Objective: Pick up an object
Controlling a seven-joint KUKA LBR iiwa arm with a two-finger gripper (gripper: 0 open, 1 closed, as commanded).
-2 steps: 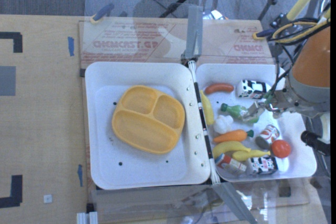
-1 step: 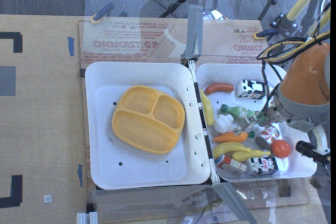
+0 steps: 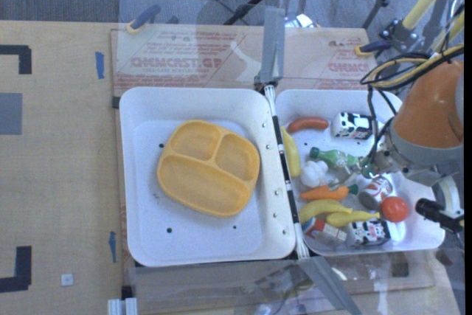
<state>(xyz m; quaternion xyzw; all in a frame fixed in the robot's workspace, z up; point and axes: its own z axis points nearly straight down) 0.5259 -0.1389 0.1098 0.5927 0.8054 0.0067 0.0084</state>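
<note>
Looking down on the bench [image 3: 59, 158], we see two shallow white bins side by side. In the left bin [image 3: 140, 232] lies a yellow divided plate [image 3: 208, 167], flat and slightly turned, its three compartments facing up. The right bin [image 3: 424, 232] holds a crowd of small toys. Near its far edge we find a red sausage [image 3: 307, 125] and, beside it, a black-and-white cow [image 3: 352, 126]. Along the bin's left wall stands a yellow corn cob [image 3: 292, 152], with a green bottle [image 3: 333, 156] and a white garlic bulb [image 3: 313, 173] just to its right. Lower down sit an orange carrot [image 3: 324, 193], a yellow banana [image 3: 335, 212] and a red tomato [image 3: 394, 209] — all packed close, several touching. At the near edge lies a black-and-white carton [image 3: 369, 234].

We see the arm [image 3: 435, 122] reach in from the right, its orange band over the right bin's far right corner. The gripper [image 3: 374, 167] is low among the toys, between the green bottle and a red-and-white can [image 3: 377, 189] — whether its jaws are apart or together we cannot tell, as the clutter hides them.
</note>
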